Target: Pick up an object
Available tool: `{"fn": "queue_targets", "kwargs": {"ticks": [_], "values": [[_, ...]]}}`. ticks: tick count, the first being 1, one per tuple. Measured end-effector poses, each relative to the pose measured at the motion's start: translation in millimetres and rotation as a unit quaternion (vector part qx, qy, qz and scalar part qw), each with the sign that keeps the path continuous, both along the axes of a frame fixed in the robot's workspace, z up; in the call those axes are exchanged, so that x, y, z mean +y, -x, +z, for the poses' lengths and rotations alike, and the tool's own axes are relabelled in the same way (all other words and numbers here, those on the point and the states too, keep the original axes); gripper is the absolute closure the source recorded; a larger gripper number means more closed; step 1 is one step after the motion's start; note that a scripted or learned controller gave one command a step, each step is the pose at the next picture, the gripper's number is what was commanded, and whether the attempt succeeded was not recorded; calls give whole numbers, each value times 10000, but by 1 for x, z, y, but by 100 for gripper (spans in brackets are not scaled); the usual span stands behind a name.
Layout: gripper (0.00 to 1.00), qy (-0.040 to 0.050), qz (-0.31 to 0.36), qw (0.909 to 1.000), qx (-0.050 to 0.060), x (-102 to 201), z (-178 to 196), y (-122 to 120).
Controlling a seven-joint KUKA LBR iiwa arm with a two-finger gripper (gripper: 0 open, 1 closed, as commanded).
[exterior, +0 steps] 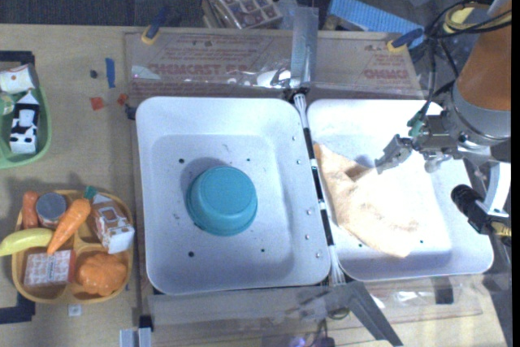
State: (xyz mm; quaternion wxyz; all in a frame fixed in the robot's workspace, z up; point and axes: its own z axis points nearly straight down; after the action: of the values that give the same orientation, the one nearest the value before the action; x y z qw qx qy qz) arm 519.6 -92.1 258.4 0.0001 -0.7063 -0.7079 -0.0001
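A tan, flat cloth (374, 207) lies crumpled in the right bin (463, 256), with its raised fold near the bin's left wall. An upturned blue bowl (223, 200) sits in the middle of the left bin (162, 142). My gripper (406, 162) hangs over the upper part of the right bin, at the cloth's top edge. It is open, with its left fingertip (383, 162) right at the cloth's fold and nothing between the fingers.
The arm and its cables reach in from the right over the right bin's far corner. A yellow tray of toy food (16, 272) and a green dish (41, 144) stand on the bench at the left. Cardboard lies behind the bins.
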Motion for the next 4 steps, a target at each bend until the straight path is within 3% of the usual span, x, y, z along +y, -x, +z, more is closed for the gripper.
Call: {"fn": "queue_targets", "kwargs": {"ticks": [1,2,3,4], "values": [[0,9,581,9983,-15,-44,92,40],[0,0,-332,9994,1,6,-34,1],[0,4,-511,9987,-10,-19,-21,-52],[0,0,925,9957,-1,-22,-46,-56]]}}
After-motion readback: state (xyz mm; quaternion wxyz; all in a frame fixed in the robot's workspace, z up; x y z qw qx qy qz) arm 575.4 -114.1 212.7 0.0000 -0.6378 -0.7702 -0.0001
